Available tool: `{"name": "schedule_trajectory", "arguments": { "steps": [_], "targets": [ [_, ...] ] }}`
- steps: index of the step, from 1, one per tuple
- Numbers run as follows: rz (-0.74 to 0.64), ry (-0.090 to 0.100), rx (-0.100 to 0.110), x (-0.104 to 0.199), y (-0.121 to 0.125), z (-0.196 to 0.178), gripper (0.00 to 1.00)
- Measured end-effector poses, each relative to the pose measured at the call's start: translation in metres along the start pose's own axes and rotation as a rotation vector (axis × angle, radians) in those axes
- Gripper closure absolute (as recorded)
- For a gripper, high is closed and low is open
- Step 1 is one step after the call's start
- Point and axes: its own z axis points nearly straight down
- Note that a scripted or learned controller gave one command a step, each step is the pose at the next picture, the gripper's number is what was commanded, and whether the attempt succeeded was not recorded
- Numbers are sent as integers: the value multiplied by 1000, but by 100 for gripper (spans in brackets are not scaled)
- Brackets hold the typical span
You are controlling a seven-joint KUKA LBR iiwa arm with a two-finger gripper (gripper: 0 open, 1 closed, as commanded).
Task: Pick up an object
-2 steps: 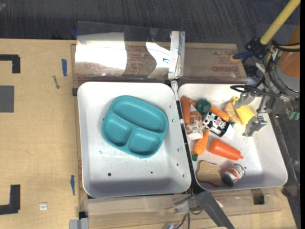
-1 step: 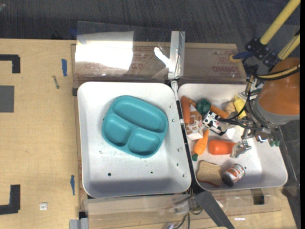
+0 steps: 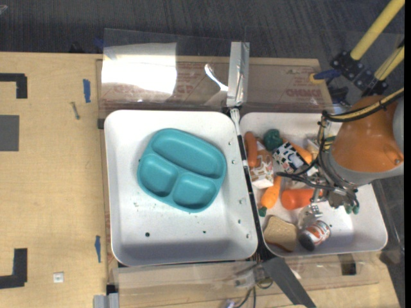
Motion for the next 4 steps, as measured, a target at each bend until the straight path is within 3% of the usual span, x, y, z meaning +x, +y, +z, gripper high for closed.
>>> {"name": "schedule_trajectory", "arguments": {
  "steps": [1,2,3,4],
  "targets": [
    [-469,-1,2,31,-60,0,0],
    [-472,3,-2,14,-62,1,0],
    [-490,-1,-4,17,15,-1,0],
    [-492,-14,1,13,16,-13,100]
  ]
}}
